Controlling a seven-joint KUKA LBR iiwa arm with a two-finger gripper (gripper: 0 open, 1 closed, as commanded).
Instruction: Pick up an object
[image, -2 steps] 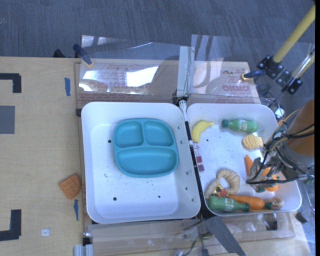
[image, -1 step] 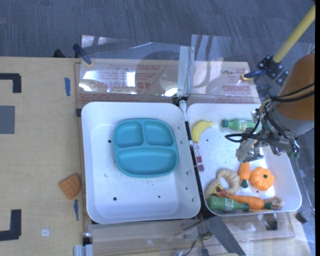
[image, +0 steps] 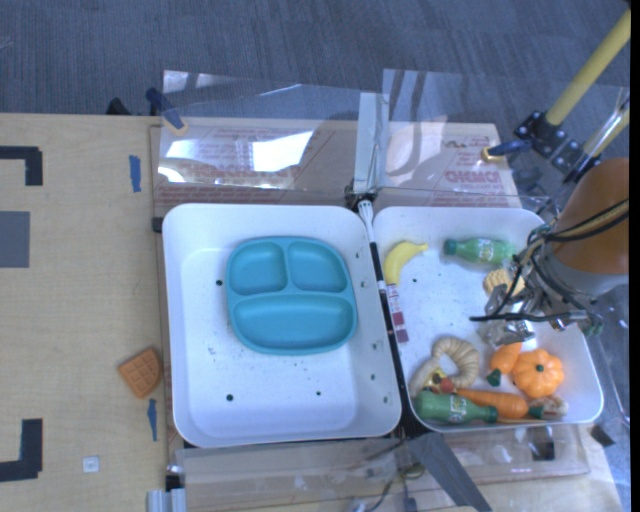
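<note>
Claw (image: 515, 322): hanging low over right bin (image: 440, 300), finger state cannot be told. Nearest candidates: pumpkin (image: 539, 372) and carrot (image: 493, 401), just nearer. Step in hand: approaching to grasp, apparently. Next move calls for settling squarely over one item.

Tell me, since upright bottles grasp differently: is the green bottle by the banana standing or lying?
Lying: the green bottle rests lengthwise on the bin floor.
</note>
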